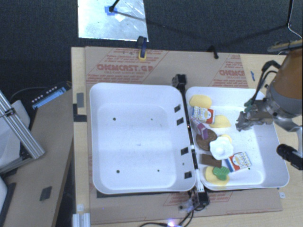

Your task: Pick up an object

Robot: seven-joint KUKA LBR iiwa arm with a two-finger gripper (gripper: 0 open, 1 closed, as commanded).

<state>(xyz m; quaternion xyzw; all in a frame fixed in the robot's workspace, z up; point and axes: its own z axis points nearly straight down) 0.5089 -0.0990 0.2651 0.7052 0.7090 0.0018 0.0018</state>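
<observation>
The right bin (265,174) holds a cluster of small toy foods along its left side: a yellow piece (200,100), a small carton (203,113), another yellow piece (220,122), a purple and brown piece (204,137), a white lump (220,148), a red and white carton (238,161) and a green piece on yellow (218,173). My gripper (246,121) hangs over the bin's right part, to the right of the cluster and apart from it. Nothing shows between its fingers, and their spacing is unclear.
The left bin (137,136) lies beside the right one, with a black divider with clips (185,131) between them. Both sit on a cardboard sheet (123,65). A metal plate (111,13) lies at the back and aluminium framing (19,131) stands at the left.
</observation>
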